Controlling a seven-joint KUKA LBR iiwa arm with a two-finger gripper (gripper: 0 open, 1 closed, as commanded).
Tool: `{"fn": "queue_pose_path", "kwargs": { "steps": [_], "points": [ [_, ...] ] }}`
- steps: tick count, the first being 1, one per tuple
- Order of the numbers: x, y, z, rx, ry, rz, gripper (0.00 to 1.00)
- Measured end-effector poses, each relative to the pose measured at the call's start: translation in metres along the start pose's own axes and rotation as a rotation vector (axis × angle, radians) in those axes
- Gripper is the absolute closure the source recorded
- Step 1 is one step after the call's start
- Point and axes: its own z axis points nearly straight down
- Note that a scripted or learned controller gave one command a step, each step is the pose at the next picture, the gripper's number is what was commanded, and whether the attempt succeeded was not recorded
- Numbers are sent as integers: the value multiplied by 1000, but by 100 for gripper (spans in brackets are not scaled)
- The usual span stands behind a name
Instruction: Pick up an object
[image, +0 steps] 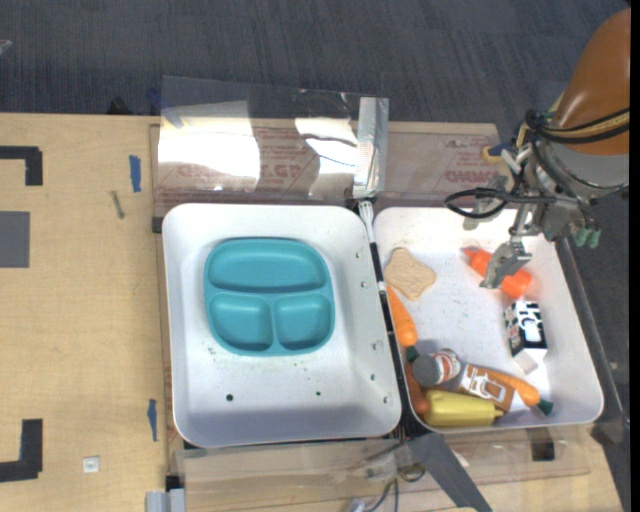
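Yellow banana hugs right bin's near rim; fingers pinch orange piece, open floor alongside.

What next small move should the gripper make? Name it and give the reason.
Probably a short descent onto the orange object. The gripper hangs right over it in the right bin, near the far right corner, and nothing is seen between its fingers. The black-and-white packet lies just beside it, so a straight drop would likely avoid nudging it.
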Motion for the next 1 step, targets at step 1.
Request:
{"fn": "queue_pose_path", "kwargs": {
  "steps": [1],
  "points": [
    [30,-117,110,-1,14,-86,0]
  ]
}}
